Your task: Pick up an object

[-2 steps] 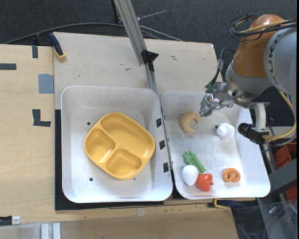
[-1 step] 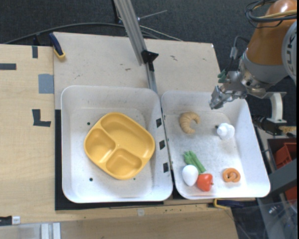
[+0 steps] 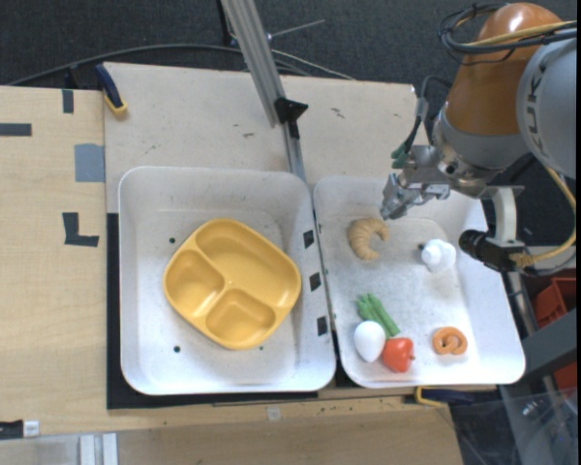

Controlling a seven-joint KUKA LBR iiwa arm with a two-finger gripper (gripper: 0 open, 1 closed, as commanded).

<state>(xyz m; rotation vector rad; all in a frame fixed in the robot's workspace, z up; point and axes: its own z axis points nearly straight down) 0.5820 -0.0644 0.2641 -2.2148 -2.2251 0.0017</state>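
Nearest the camera, along the front of the right bin (image 3: 484, 361), lie a white egg (image 3: 369, 340) touching a red tomato (image 3: 398, 354), with a green stalk (image 3: 376, 311) just behind them and an orange ring (image 3: 449, 342) a little to their right. In the left bin (image 3: 140, 260) a yellow tray (image 3: 232, 281) with three compartments rests alone.

Farther back in the right bin, a small white piece (image 3: 437, 254) sits near the right wall, and a tan croissant (image 3: 367, 235) lies near the left wall, well apart from the front cluster. The croissant is the likeliest target for the pick, since it is nearest the arm's tip.

Farthest back, the gripper (image 3: 398, 203) hangs just behind and to the right of the croissant, its tip near the pastry's upper end but apparently not on it. Whether the claw is apart or together cannot be told from this angle; nothing is seen between its tips.

The step in hand looks like the approach, with no grasp yet made. The next move calls for shifting the tip a little forward and left so it centres over the croissant's body, then descending with the claw straddling the curved middle. The curved, tapering shape could slip out if caught only by one end.
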